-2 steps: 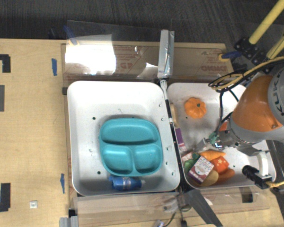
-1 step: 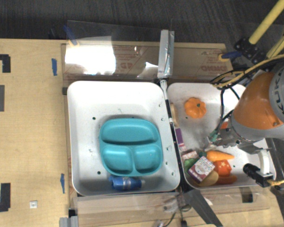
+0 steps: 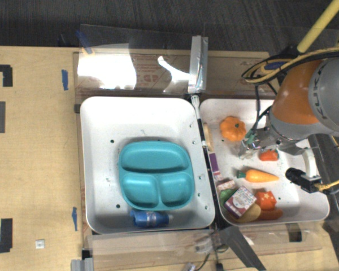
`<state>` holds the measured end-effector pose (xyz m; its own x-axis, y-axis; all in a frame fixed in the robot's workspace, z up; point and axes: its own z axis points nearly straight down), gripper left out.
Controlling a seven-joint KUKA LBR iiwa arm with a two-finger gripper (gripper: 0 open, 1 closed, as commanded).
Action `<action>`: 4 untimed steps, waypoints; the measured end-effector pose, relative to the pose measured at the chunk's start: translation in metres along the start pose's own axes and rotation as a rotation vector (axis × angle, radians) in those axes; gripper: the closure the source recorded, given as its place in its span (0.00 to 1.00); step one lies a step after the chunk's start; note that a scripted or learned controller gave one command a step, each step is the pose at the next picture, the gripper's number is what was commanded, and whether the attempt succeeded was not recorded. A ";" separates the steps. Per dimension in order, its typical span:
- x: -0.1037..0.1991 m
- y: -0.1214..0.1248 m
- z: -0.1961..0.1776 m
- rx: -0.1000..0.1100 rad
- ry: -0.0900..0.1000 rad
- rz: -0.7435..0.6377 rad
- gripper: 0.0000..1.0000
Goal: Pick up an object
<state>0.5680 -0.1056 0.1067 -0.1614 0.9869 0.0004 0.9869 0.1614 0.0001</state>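
- The arm (image 3: 305,95) reaches over the right bin (image 3: 319,208). Its gripper (image 3: 254,143) hangs low in there, just beside a small orange pumpkin (image 3: 233,129).
- Can't tell if the gripper is open or closed; it's too small and dark to see. Nothing shows inside it.
- I think the step is: going down to grab something. No toy is lifted yet.
- A little red thing (image 3: 268,156) sits right next to the gripper, on the side away from the pumpkin. Could be the pick, prob.
- The toy carrot (image 3: 260,176) is near too, just below the gripper in the pic. It lies flat. Its long side runs left-right, w/ the green end toward the left bin (image 3: 96,151).
- Next move, I guess: drop straight on one toy & squeeze. For the carrot, pinch across its thin middle, not end to end.
- More toys are piled at the right bin's front: a red tomato (image 3: 265,199) & a packet (image 3: 241,199).
- The left bin holds a teal tray (image 3: 155,174) & a blue thing (image 3: 150,218) at the front wall.
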 end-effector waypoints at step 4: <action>-0.005 -0.054 0.009 -0.013 -0.002 0.033 1.00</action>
